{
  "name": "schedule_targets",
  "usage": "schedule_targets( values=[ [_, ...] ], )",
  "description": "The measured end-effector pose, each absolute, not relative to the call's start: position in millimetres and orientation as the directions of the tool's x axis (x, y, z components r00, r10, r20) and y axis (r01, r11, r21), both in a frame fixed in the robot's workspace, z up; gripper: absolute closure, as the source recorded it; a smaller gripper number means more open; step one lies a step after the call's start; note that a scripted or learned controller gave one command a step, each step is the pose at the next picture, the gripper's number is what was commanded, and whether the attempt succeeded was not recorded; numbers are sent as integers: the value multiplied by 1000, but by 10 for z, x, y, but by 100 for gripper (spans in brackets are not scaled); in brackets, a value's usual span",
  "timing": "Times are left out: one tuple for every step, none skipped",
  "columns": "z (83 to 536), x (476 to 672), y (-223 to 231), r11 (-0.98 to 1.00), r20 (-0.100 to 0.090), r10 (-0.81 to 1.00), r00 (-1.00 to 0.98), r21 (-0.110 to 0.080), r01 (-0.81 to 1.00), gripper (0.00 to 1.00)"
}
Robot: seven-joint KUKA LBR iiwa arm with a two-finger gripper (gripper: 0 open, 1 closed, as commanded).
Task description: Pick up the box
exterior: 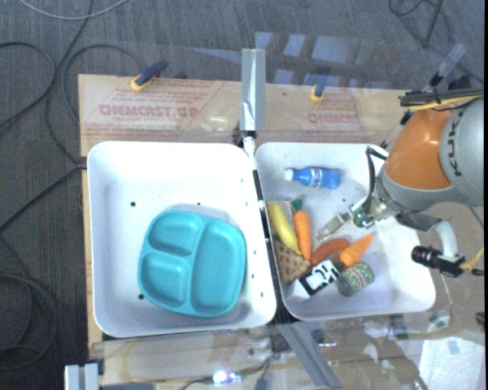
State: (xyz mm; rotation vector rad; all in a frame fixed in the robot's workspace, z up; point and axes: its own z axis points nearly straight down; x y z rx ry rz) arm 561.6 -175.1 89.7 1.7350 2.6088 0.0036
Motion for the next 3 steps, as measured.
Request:
schedule_targets(
  values=[
    [890, 6340, -1360, 342, -8, 940, -342, 9, 940, 0],
    [893, 5861, -1804, 217, -5, 976, -217, 9, 976, 0],
    [868, 6627, -1475, 173, -2, 985, -174, -30, 984, 0]
  ],
)
